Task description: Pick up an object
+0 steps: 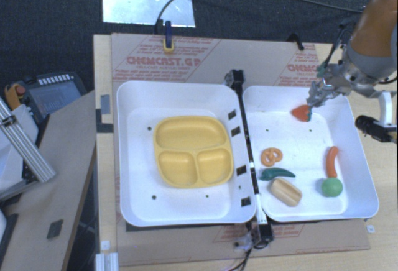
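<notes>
In the right bin [354, 133] lie several toy foods. A red-orange piece [301, 113] rests near the bin's far edge. My gripper [316, 99] hangs just above and to the right of it, at the bin's back rim, close to the piece. Nearer the front are a small pretzel [271, 155], a dark green pepper [277, 173], a tan bread roll [285, 192], an orange sausage [332, 161] and a green ball [331, 187].
The left bin [134, 139] holds a yellow divided plate [191, 150]. A black hinge strip [244, 145] runs between the bins. A cable crosses the back of the bench, and a pendant [53, 96] sits at the far left.
</notes>
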### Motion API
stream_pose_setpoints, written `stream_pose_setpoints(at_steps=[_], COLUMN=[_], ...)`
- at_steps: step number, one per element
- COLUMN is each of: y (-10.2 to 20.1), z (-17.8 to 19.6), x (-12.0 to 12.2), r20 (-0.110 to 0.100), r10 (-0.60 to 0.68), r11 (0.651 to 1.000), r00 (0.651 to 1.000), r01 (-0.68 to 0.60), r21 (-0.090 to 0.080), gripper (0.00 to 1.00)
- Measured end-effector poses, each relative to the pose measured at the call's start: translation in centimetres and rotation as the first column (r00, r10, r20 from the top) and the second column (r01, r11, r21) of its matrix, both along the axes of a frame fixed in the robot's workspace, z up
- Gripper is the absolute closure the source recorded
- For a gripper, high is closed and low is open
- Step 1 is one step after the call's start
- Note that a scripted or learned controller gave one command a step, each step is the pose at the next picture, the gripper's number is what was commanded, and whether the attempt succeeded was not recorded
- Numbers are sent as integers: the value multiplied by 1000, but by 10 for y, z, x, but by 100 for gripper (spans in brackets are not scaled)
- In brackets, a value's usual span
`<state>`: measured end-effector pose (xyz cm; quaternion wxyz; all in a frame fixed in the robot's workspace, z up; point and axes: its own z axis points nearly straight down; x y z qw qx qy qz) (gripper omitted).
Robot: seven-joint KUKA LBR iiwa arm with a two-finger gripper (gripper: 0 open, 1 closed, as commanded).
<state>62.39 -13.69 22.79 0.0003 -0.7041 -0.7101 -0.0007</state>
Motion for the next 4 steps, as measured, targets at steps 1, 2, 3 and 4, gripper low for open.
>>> stream_pose_setpoints(at_steps=[1, 2, 3, 4], y=[61, 122, 173, 231], z=[7, -3, 7, 12], x=[3, 1, 1, 3], r20=[2, 0, 2, 2], r10=[1, 1, 1, 0], r11=[1000, 1000, 1000, 1000], r00=[1000, 1000, 1000, 1000], r01=[-1, -1, -1, 0], r21=[0, 1, 1, 1], gripper=[100, 100, 100, 100])
